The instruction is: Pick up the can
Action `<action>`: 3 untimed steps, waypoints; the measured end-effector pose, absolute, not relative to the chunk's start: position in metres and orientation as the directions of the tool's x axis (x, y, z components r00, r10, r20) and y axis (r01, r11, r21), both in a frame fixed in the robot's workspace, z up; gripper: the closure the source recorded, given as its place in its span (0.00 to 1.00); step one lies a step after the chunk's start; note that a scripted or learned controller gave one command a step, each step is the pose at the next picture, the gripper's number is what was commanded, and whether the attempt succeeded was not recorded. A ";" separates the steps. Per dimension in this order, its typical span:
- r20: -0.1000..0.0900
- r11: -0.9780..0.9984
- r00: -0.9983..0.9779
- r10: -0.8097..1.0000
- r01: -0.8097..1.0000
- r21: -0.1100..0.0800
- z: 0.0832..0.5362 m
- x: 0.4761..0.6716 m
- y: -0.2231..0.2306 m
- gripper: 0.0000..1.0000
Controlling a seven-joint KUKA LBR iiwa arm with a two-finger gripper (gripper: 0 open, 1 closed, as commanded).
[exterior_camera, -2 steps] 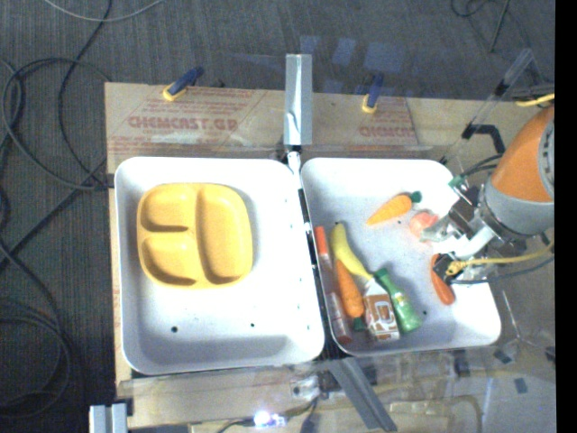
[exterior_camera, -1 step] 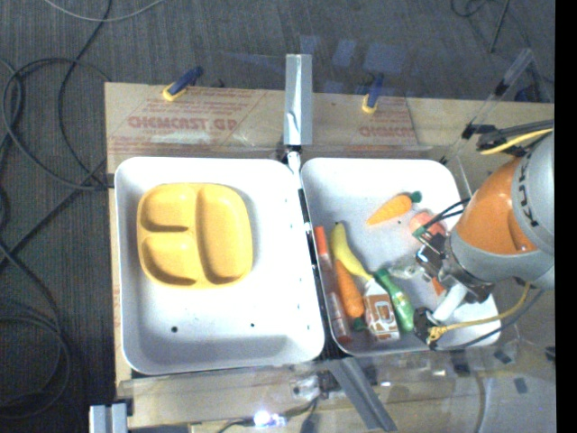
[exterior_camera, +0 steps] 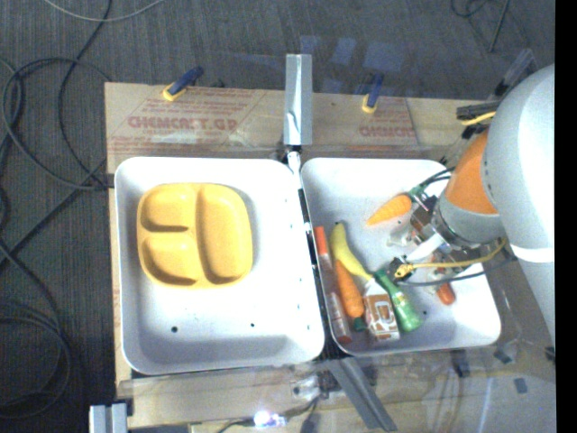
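Faint red lettering on bench board point(exterior_camera: 194, 123)

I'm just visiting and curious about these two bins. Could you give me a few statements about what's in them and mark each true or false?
1. The yellow divided tray lies in the left bin. True.
2. The banana is in the left bin. False: it lies in the right bin.
3. The carrot lies near the arm's end effector. True.
4. The green bottle stands upright. False: it lies on its side beside a small carton.
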State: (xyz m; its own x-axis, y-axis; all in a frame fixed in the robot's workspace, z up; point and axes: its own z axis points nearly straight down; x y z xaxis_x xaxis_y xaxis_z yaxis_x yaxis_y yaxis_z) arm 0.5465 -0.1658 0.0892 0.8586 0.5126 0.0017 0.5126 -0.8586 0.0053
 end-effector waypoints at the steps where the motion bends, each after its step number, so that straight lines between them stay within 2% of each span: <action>1: -0.021 -0.942 0.941 0.337 0.337 -0.011 0.091 0.631 -0.152 0.00; 2: -0.008 -0.939 0.939 0.343 0.343 0.004 0.100 0.635 -0.150 1.00; 3: -0.006 -0.969 0.969 0.249 0.249 -0.002 0.143 0.557 -0.176 1.00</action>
State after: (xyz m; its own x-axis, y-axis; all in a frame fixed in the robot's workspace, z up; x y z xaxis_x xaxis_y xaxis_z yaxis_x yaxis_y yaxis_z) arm 0.5573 -0.1761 0.1427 0.9685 0.2488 -0.0059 0.2488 -0.9685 -0.0016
